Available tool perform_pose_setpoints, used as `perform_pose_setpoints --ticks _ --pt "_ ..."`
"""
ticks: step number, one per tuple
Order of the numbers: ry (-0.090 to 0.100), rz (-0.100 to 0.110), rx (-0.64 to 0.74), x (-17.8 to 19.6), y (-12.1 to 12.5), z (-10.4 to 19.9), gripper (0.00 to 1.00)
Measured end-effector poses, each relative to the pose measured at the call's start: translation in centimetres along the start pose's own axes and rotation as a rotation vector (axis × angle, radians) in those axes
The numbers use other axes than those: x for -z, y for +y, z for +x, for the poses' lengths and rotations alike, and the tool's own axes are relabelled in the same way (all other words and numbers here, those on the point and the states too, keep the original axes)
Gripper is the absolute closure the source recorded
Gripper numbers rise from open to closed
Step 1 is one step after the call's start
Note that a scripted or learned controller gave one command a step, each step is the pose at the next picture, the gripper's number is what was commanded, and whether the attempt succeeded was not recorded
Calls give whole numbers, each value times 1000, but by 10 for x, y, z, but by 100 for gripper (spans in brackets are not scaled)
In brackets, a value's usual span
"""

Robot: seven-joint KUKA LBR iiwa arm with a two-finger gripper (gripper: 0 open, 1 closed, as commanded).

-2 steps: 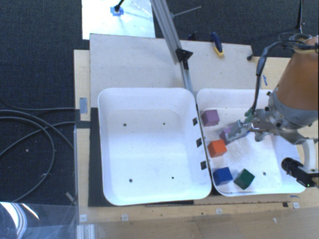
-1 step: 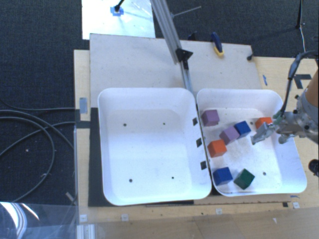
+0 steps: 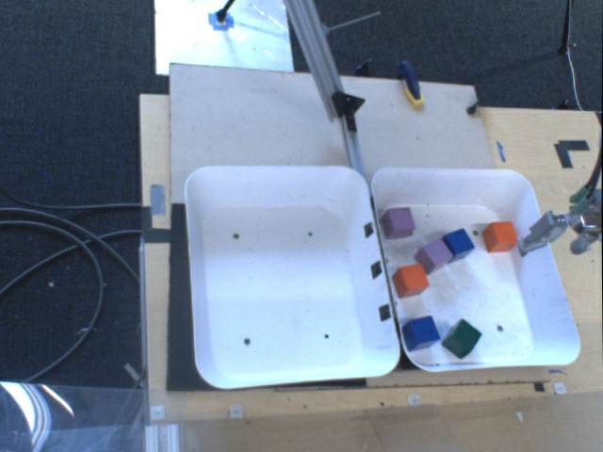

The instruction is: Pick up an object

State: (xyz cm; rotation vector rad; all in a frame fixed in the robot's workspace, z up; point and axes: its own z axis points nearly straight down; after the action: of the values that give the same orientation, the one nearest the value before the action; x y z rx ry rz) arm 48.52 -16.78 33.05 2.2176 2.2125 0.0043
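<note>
The right bin [image 3: 556, 332] holds several small blocks. Two purple blocks [image 3: 398, 221] [image 3: 433, 254] lie near its left side, with a blue block [image 3: 458, 243] touching the second one. An orange block [image 3: 499, 236] sits close to the right wall, and another orange block [image 3: 410, 279] lies by the left wall. A second blue block [image 3: 420, 331] and a dark green block [image 3: 462, 338] rest near the front. My gripper [image 3: 540, 235] hangs over the bin's right rim, just right of the first orange block, and nothing shows in its grasp.
The left bin [image 3: 203, 252] stands beside the right one, their walls touching. A slanted metal pole [image 3: 316, 50] rises behind the bins. A blue-handled clamp [image 3: 410, 81] lies on the back board. Black cables [image 3: 57, 252] run across the floor on the left.
</note>
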Motion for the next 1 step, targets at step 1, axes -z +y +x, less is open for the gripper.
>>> perform_pose_setpoints --ticks 1 --pt "2 0 8 9 1 3 100"
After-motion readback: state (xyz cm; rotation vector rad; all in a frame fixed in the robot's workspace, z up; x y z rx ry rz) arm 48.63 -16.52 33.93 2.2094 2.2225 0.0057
